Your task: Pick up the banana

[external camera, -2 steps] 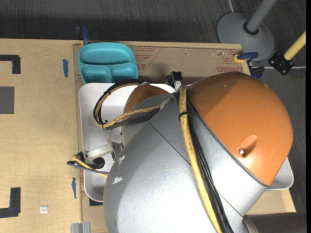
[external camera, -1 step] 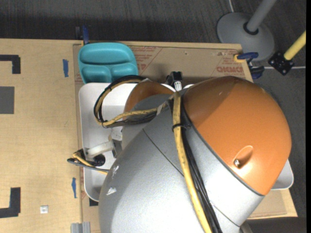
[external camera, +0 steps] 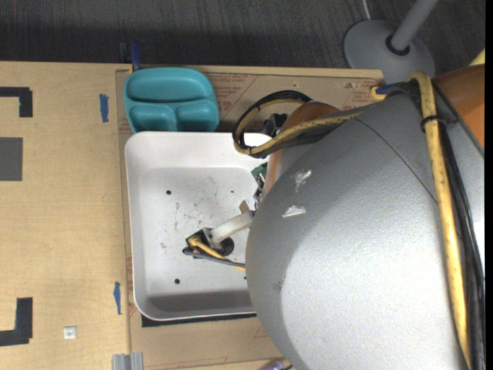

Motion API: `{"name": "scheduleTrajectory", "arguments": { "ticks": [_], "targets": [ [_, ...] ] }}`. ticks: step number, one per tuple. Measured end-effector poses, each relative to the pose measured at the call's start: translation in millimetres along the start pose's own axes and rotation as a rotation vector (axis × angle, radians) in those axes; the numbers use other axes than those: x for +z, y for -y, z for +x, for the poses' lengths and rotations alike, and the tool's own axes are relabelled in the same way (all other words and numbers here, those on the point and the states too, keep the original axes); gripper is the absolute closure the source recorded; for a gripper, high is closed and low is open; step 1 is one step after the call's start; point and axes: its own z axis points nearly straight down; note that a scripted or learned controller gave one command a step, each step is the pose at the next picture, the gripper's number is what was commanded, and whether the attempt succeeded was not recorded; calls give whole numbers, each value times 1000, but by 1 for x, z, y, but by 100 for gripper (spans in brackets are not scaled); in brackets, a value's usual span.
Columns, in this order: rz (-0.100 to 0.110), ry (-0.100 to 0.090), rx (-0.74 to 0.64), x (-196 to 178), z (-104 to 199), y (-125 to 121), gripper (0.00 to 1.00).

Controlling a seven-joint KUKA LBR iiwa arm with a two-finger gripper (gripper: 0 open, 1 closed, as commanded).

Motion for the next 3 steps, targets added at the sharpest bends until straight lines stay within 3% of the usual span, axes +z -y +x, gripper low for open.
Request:
{"name": "scheduleTrajectory", "arguments": {
  "ticks": [1, 3],
  "targets": [
    [-1, -3, -74, -3, 44, 73, 100],
    [-1, -3, -78, -22, 44, 73, 100]
  ]
}}
